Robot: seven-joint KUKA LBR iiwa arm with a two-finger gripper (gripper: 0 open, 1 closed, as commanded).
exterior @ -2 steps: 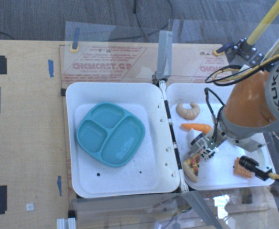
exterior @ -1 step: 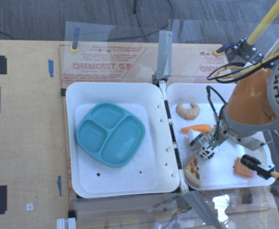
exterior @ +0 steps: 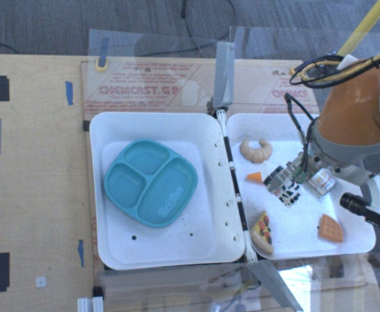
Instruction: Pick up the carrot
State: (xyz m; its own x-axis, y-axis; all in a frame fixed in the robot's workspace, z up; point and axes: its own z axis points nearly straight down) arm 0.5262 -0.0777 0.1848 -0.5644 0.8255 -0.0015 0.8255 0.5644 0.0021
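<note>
On the left of the bench (exterior: 34,174), a teal three-compartment plate (exterior: 151,182) is seen lying alone in the left white bin (exterior: 105,239). Across the divider, in the right white bin (exterior: 358,242), the toy foods are spread: a croissant (exterior: 256,150) near the far wall, a pizza slice (exterior: 262,233) at the near left corner, and a waffle piece (exterior: 330,229) toward the near right. The carrot (exterior: 254,177), a small orange wedge, is found in the left half of this bin, below the croissant and near the divider; its long axis is judged to run roughly left to right across the view, with what may be the narrow tip pointing left, though it is too small for certainty. The gripper (exterior: 284,187) is held just to the right of the carrot and slightly nearer the camera, close beside it but not over it, with nothing seen between its fingers. Whether it is spread or pressed together cannot be told from this slant. The grey arm (exterior: 349,109) with its orange band is seen reaching in from the right. A short shift leftward and slightly away from the camera is judged necessary before a descent, so that the carrot is straddled across its short width.
</note>
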